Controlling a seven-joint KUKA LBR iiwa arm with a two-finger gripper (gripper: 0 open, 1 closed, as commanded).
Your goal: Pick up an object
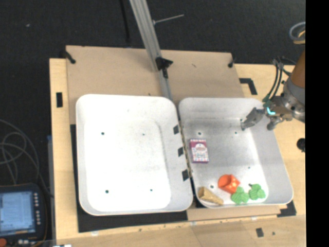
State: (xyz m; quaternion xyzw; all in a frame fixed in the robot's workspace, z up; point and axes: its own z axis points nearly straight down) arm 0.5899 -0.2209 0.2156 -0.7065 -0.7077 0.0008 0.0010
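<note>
Gripper (255,118) at right bin's (216,109) upper right, fingers' state unclear (blurred). Purple box (199,151) lies flat mid-bin, long axis running up-down the frame; tomato (228,182), greens (249,193), wedge (210,195) lower right

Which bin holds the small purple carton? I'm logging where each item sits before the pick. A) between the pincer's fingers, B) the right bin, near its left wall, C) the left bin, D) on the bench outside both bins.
B: the purple carton lies flat in the right bin, close to its left wall, apart from the pincer hovering at the far right side.
</note>
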